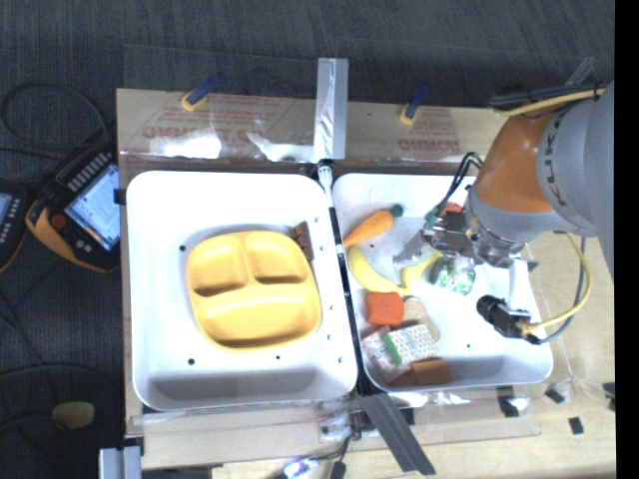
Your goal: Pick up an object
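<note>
Seen from above, two white bins sit side by side on my desk (140,108). The left bin (150,297) carries a yellow divided plate (254,287). The right bin (519,362) carries the small things I might pick up: a carrot (367,227) near the upper left, a banana (371,272) just below it, a red block (384,308) under that, and a clear packet (399,345) beside a brown block (429,371) along the near wall.

My hand (451,267) is low over the middle of the right bin, to the right of the banana, above something pale green and clear that I cannot make out well. I cannot tell how wide my hand is, and I see nothing clearly held in it.

The banana looks like the nearest sure target. I judge it to be light, smooth and a little slippery, probably a stiff plastic toy. I would take it across the middle of its curve, where it is narrowest.
</note>
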